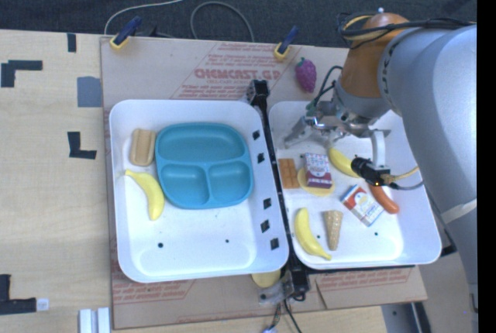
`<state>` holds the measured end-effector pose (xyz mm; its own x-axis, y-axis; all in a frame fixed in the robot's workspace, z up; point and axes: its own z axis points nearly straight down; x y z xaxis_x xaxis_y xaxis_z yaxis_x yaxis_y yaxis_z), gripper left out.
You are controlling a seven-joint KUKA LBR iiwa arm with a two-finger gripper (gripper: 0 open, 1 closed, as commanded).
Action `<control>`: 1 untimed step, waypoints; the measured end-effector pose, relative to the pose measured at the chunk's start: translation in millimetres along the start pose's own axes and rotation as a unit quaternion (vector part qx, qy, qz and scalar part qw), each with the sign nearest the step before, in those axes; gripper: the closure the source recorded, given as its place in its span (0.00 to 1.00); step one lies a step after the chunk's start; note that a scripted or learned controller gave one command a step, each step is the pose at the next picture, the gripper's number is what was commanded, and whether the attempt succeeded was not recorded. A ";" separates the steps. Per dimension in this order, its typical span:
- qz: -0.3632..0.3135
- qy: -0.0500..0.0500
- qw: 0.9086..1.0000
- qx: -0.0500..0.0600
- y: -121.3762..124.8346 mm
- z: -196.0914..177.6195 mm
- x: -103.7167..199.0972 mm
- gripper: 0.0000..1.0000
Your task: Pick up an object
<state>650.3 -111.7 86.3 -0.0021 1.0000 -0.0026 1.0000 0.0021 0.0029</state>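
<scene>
Nothing is lifted yet, so the pick is all still to do. The gripper (318, 128) hangs over the back part of the right bin (418, 250), and its fingers look spread apart with nothing between them. Judging by where it points, the likeliest target is the small red-and-white packet (317, 170), which lies flat on the bin floor just in front of the gripper, toward the camera. It looks like a thin rectangular wrapper, red at top and bottom with a pale printed middle, resting partly on a yellowish disc. A tan waffle-like square (287, 173) touches its left side, and a banana (341, 161) lies just to its right. Still to come, as I judge it: lowering onto the packet, closing on it, and raising it clear of the bin
</scene>
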 end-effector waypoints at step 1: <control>0.001 0.001 1.000 -0.001 -11.9 -0.6 -18.2 0.00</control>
<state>638.4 -130.0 86.9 -0.0010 1.0000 -0.0014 1.0000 0.0010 0.0049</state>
